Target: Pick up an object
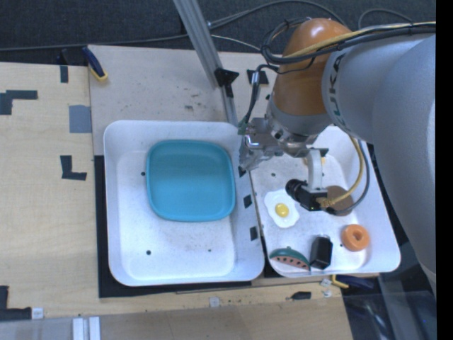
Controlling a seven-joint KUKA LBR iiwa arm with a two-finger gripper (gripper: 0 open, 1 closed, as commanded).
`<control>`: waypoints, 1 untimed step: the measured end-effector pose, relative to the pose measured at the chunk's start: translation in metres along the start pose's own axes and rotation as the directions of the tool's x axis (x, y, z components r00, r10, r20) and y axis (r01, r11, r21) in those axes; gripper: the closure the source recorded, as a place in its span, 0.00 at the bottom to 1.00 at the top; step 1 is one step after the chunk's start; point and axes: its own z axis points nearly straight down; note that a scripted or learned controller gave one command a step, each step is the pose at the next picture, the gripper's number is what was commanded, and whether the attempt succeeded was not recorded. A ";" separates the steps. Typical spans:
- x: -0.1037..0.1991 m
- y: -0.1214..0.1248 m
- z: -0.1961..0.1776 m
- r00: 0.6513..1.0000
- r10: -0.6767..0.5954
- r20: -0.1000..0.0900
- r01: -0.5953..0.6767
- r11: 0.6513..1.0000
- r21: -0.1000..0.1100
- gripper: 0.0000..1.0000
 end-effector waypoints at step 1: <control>0.056 -0.004 -0.009 1.000 -0.001 0.000 0.001 1.000 0.000 1.00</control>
